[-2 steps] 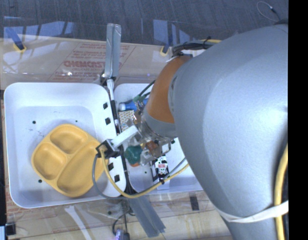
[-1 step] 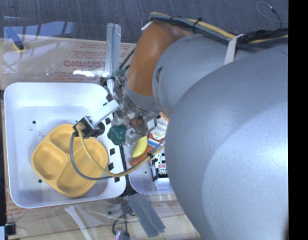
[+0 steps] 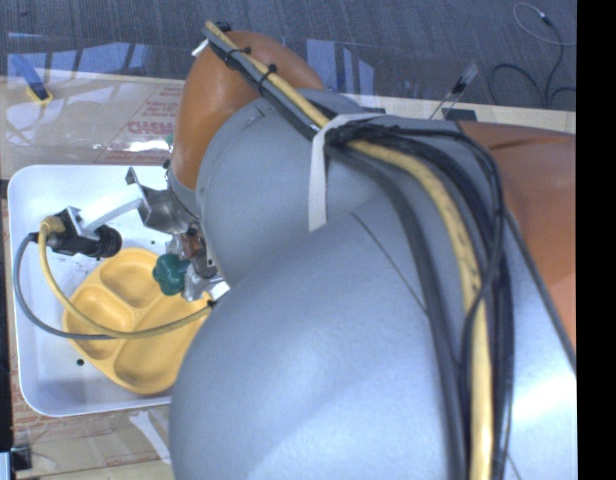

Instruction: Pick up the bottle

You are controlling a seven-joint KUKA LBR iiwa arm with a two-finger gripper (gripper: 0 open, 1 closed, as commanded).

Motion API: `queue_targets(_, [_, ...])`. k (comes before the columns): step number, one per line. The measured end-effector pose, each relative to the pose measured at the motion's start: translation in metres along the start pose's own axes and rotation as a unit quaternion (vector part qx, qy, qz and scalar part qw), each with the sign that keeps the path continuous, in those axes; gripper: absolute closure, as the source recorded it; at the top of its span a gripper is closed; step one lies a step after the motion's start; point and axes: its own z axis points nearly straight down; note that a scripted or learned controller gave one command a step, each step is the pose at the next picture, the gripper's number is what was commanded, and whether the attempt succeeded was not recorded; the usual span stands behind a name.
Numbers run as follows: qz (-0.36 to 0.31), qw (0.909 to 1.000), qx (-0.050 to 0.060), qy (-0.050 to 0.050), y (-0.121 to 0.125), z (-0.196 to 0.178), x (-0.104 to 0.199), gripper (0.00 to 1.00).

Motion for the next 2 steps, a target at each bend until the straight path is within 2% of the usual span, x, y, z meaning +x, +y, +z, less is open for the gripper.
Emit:
queue_targets(1, [-0.032,0.9995,-0.001,0.0,-0.0481,-0.0107,-0.0185,1.0])
queue_targets(2, [0.0,1.0,-0.001,0.0,-0.0418,-0.0065,-0.0166,1.0])
